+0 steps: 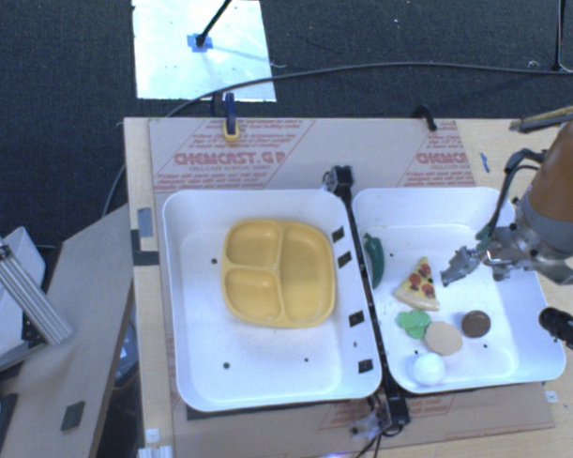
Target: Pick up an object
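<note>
The arm (553,191) reaches in from the right over the right bin (389,210), with the jaws (457,266) pointing left, low above the bin floor. They look empty: nothing shows between them. How far apart they stand I cannot tell, as the tips blur into a grey smudge at this angle.

The pickable things all lie in the right bin's left and lower part. A pizza slice (418,285) lies just left of the jaws, the nearest target. Along the divider sits a green pepper (374,258). Lower down, a green leafy piece (413,322) touches a tan disc (442,338); a brown disc (475,324) lies just beside that, and a white ball (427,369) rests near the bin's front wall. The left bin (193,367) holds only a yellow tray (277,272), with three compartments.

Risks, as I judge them: the pizza slice is flat and thin, so the jaws may close above it or scrape over it and push it toward the divider. The discs are equally low and crowded; a descent there could nudge neighbours or pinch two at once. The ball is likely to roll away if touched off-centre. The pepper hugs the wall, leaving little room for a finger on that side.
</note>
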`<action>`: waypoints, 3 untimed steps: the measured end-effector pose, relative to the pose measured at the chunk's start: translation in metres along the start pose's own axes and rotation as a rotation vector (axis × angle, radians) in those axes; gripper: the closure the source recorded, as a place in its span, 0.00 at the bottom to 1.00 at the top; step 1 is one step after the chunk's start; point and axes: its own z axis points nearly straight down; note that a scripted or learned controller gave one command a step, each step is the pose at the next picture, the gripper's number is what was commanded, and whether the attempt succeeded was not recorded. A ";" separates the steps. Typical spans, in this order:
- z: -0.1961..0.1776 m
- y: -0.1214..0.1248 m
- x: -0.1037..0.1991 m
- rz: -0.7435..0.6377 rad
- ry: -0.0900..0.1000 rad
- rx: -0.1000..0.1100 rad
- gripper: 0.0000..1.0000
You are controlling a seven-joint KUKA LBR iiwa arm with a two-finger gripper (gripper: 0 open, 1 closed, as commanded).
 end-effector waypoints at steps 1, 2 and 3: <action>0.056 0.008 -0.006 0.002 0.000 0.001 0.00; 0.107 0.013 -0.015 0.002 0.000 0.002 0.00; 0.119 0.017 -0.015 0.002 0.001 -0.004 0.00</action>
